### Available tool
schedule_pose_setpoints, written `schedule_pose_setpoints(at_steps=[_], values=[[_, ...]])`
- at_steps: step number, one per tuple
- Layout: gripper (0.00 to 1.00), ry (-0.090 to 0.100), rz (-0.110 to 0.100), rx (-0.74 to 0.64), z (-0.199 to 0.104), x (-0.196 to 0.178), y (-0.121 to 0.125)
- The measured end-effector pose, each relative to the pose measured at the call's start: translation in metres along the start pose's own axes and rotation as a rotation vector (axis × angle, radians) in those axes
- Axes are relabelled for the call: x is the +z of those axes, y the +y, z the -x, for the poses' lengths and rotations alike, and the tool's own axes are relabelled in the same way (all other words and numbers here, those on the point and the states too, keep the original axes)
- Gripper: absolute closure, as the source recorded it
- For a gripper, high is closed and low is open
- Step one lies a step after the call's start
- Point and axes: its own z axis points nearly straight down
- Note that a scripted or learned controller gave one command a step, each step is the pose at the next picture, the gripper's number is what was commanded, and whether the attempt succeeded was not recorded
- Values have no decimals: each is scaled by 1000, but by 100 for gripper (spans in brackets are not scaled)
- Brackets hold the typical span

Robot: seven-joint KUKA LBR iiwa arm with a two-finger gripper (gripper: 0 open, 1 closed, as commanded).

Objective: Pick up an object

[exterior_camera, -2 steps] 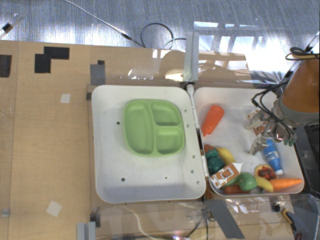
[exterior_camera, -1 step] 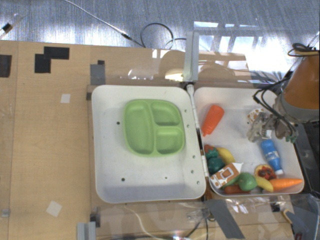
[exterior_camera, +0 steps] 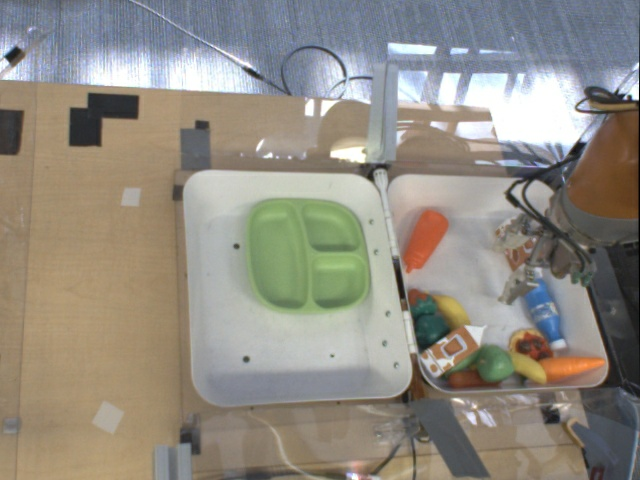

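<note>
Orange plastic carrot [exterior_camera: 572, 369] nearest, smooth and tapered, along the right bin's [exterior_camera: 478, 204] front wall beside a green rounded fruit [exterior_camera: 494, 364], a small printed carton [exterior_camera: 449, 351] and a yellow banana shape [exterior_camera: 451, 312]. Blue bottle [exterior_camera: 545, 315] just behind, slim and glossy. Metal gripper [exterior_camera: 527, 278] touching the bottle's top; whether parted or clamped, cannot tell. Farther back, a second carrot [exterior_camera: 424, 239], tilted. Left bin [exterior_camera: 215, 268]: matte green divided plate [exterior_camera: 306, 254], three shallow compartments.

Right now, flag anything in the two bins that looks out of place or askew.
Nothing looks damaged or spilled. The toys are heaped unevenly in the right bin along its near edge; the green divided plate lies flat in the left bin.
</note>
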Motion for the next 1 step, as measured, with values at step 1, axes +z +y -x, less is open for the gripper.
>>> schedule_pose_setpoints(at_steps=[1], values=[[0, 8, 0, 67, -15, 13, 16]])
